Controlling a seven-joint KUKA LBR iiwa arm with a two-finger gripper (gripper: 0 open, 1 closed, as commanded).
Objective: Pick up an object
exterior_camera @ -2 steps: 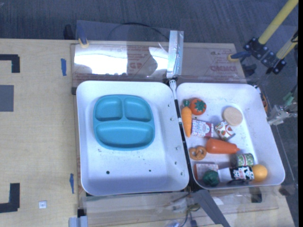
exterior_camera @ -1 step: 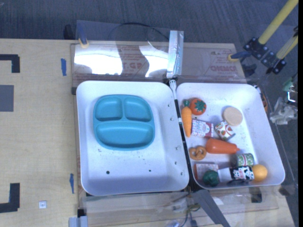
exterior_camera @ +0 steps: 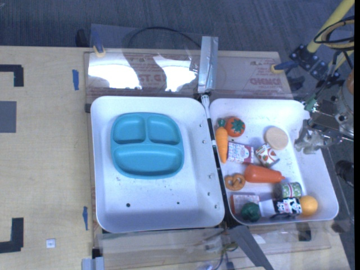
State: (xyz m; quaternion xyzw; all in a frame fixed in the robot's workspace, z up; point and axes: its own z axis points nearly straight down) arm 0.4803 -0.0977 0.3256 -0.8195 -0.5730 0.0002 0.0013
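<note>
The right white bin (exterior_camera: 256, 110) holds several toy foods. A red tomato (exterior_camera: 235, 126) and an orange carrot (exterior_camera: 221, 142) lie at its left, next to a red-and-white packet (exterior_camera: 241, 152). A beige round piece (exterior_camera: 276, 137) sits mid-bin, with a long orange-red piece (exterior_camera: 262, 174) and a pretzel (exterior_camera: 234, 181) below it. A small can (exterior_camera: 290, 190), a cow-patterned bottle (exterior_camera: 287, 206), an orange ball (exterior_camera: 308, 205) and a green broccoli (exterior_camera: 250, 210) crowd the near edge. My gripper (exterior_camera: 308, 141) hangs over the bin's right rim, right of the beige piece and apart from every object.
The left white bin (exterior_camera: 107, 201) holds a blue divided plate (exterior_camera: 148, 144). A clear panel and a metal post (exterior_camera: 207, 63) stand behind the bins. Yellow and black cables (exterior_camera: 332, 27) hang at the upper right. The wooden bench (exterior_camera: 39, 151) spreads to the left.
</note>
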